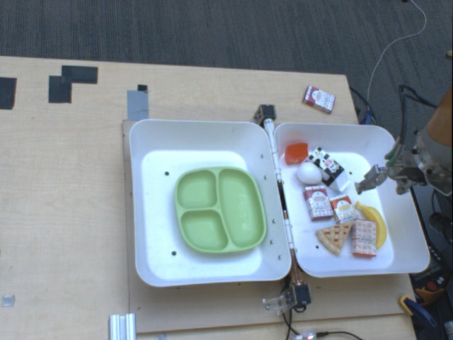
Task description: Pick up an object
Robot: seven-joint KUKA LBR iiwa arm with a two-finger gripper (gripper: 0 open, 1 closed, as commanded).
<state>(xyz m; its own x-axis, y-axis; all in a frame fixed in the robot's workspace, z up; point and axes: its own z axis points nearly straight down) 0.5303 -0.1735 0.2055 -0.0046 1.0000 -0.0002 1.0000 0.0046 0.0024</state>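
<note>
1. Two white bins sit side by side on a light wooden bench (64, 190).
2. The left bin (152, 211) holds a green plate (221, 210) with three parts. The plate lies flat in the middle of its bin.
3. The right bin (403, 250) holds a bunch of small toy foods, all close together.
4. At the top of the bunch is a red block (296, 152). Just below it is a white egg (308, 173), and the two look like they touch.
5. A black and white carton (328, 167) lies tilted just right of the egg.
6. Lower down are two small red and white boxes (319, 204) next to each other.
7. Below them sit a waffle slice (335, 237) and another small box (364, 238).
8. A yellow banana (375, 222) curves along the right side of that box.
9. The gripper (375, 177) is over the right side of the right bin, just right of the carton and above the banana.
10. I cannot tell if it is wide or closed. Nothing is seen in it.
11. One more small red box (319, 99) lies on the bench, outside the bins, above the right one.
</note>
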